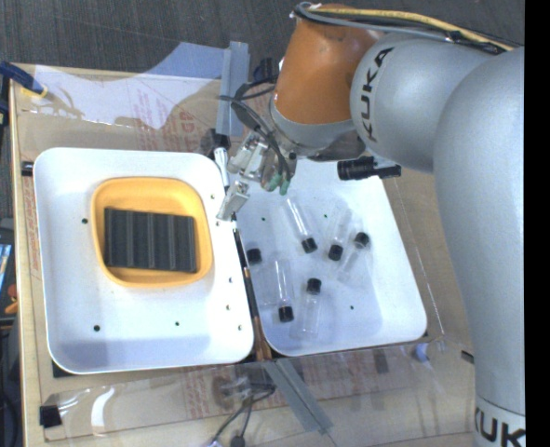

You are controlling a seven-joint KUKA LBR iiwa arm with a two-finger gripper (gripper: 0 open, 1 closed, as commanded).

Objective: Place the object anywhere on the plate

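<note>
Jaws' state cannot be told; gripper (240, 186) poised above bin divider, plate (152, 235) to left awaiting delivery, vials (316, 259) lower right.

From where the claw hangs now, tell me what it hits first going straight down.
Most likely the inner edge of the right bin beside the left bin; the claw hangs over that seam, though depth is unclear.

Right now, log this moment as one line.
gripper above the bins' divide | vials in right bin | plate in left bin
</note>
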